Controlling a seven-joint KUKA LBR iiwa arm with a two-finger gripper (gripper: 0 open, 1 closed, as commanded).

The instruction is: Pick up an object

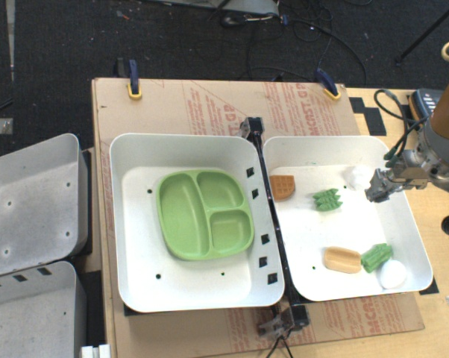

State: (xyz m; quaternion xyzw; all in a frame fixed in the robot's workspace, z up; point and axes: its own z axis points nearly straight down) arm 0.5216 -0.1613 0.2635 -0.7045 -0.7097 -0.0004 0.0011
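Nearest, in right bin (pixel 299 274): white ball (pixel 393 274), green piece (pixel 376 256), tan bread-like piece (pixel 341 259), close together. Farther in: green toy (pixel 327 200), brown piece (pixel 282 187) at left wall. In left bin (pixel 127 274): green divided plate (pixel 206 215). Gripper (pixel 377 192) above right bin's far right part, nothing visibly held; open or closed, cannot tell.
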